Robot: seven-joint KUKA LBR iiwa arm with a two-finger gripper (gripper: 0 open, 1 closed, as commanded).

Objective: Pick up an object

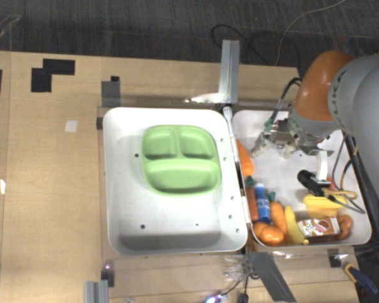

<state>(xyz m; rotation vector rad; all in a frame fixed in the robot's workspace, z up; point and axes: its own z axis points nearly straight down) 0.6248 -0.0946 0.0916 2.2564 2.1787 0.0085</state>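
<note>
Two bins sit side by side on the surface (pixel 44 188): the left bin (pixel 123 226) holds a divided plate (pixel 180 158) lying toward its rear, and the right bin (pixel 247 124) holds its items gathered along its near and left sides. A bottle (pixel 262 204) lies by the right bin's left wall, with a carrot (pixel 278 215) and a banana (pixel 294 226) to its right. The arm (pixel 360 93) enters from the right, its claw (pixel 279 137) over the right bin's rear part.

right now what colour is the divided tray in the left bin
Light green tray, per the camera view.
</note>
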